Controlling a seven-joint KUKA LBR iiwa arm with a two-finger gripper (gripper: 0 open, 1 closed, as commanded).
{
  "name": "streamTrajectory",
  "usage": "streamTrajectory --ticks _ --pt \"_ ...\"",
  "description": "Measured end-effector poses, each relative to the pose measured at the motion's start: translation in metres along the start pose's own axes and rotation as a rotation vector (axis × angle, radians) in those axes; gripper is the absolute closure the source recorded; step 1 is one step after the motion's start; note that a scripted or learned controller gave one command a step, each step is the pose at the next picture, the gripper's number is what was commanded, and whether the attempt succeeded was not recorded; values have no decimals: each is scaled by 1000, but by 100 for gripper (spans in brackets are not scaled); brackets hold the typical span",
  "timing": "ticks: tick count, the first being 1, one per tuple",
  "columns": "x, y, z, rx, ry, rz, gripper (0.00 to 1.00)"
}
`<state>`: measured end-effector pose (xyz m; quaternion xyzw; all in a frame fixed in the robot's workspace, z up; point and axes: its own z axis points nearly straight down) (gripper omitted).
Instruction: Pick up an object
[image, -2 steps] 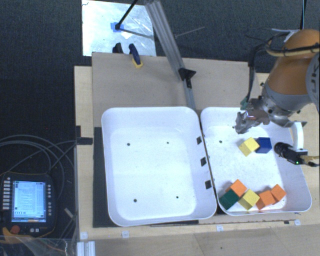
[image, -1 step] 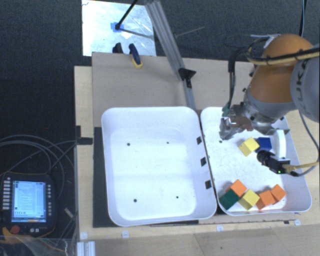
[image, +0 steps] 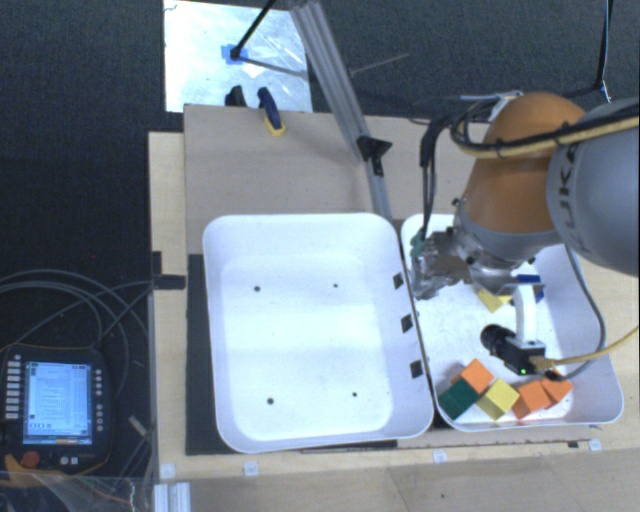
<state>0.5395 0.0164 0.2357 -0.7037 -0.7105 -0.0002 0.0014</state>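
My gripper hangs low in the right bin, close to that bin's wall nearest the left bin; whether it is parted or closed I cannot tell, as the wrist hides it. The candidate objects, a cluster of coloured blocks, lie at the right bin's near end, toward the camera from my gripper; a yellow piece sits nearer, apparently flat.

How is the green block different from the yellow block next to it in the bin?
The dark green block is much darker than the pale yellow block. The green block sits closer to the bin's left wall, while the yellow block lies further right, beside an orange block. Both are small cube-like blocks of similar size, lying loose in the right white bin, touching or nearly touching each other.
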Motion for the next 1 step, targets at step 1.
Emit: streamTrajectory --ticks 1 --pt "44 -27 5 0 0 0 100"
